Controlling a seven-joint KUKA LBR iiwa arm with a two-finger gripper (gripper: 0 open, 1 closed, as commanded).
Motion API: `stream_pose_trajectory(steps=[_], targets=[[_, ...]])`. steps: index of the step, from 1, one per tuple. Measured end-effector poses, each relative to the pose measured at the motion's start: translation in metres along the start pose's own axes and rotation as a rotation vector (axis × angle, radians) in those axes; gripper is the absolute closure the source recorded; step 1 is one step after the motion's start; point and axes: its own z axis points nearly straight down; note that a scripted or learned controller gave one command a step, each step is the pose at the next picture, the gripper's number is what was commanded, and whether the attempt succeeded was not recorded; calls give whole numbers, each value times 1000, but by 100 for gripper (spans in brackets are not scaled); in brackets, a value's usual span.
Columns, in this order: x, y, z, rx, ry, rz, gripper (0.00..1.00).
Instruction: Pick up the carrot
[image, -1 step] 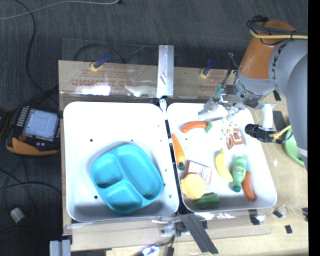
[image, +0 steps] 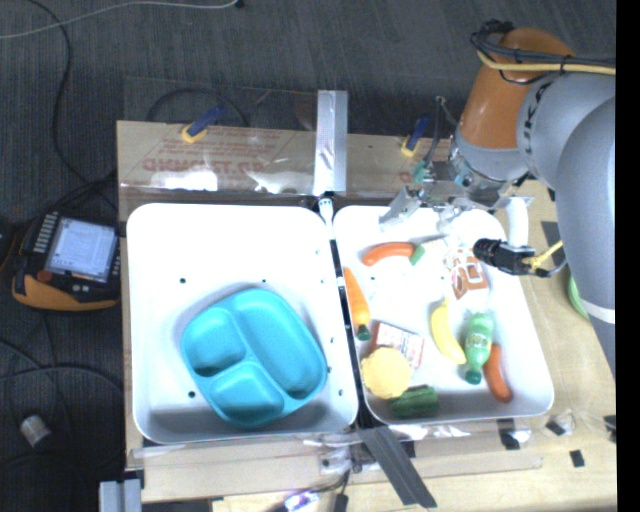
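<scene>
I count two carrots (image: 356, 300) in the right bin (image: 535, 345) (another far, (image: 388, 252)), one blue tray (image: 255, 355) left. Gripper (image: 432, 200) hovers far; whether it's open, I can't tell.

Claw (image: 425, 200) low, arm from right

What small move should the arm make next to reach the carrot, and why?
Probably move the gripper down-left in the picture toward the carrot. The gripper hangs over the far rim of the right bin, and the carrot lies just beyond it, apart from the other toys.
</scene>
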Motion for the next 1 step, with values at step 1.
stream_pose_trajectory(steps=[1], targets=[[-3, 6, 99, -2, 0, -13, 0]])
